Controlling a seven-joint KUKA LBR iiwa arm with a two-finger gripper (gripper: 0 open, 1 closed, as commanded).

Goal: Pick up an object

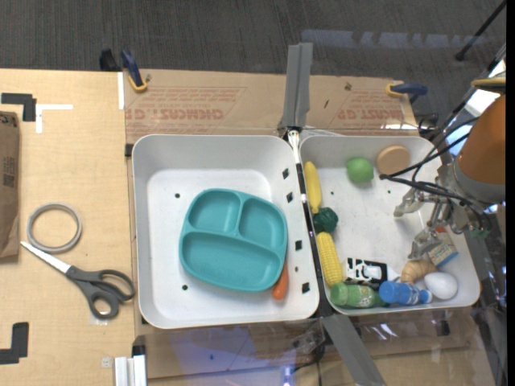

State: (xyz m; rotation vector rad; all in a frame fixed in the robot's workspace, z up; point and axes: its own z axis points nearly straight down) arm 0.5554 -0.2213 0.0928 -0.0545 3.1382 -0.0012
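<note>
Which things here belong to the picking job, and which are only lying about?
For the job:
- two-finger gripper
- round green ball
- yellow corn cob
- white egg
- blue plastic bottle
- right white bin

Lying about:
- grey-handled scissors
- grey tape ring
- blue clamp

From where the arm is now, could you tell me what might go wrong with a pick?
The end effector hangs over the right bin's crowded corner, where a white egg and blue bottle lie close together, so it may nudge both. Round things like the egg could roll away. Loose cables might snag.
</note>
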